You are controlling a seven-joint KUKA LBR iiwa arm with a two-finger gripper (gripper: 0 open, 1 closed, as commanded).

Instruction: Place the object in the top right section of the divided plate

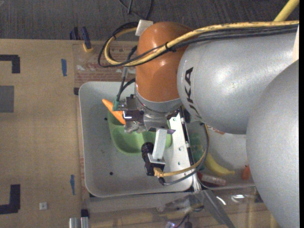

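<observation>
Three white letters, "UKA", read sideways on the grey arm (223,84) just past its orange band (159,63). We see a carrot (114,110), its long axis slanting from upper left to lower right, lying at the edge of the green plate (124,144) in the left bin (95,141). The gripper sits over the plate, hidden beneath the wrist. A banana (219,167) lies in the right bin.

glossy green plastic plate (124,141), matt wooden bench (38,141)
</observation>
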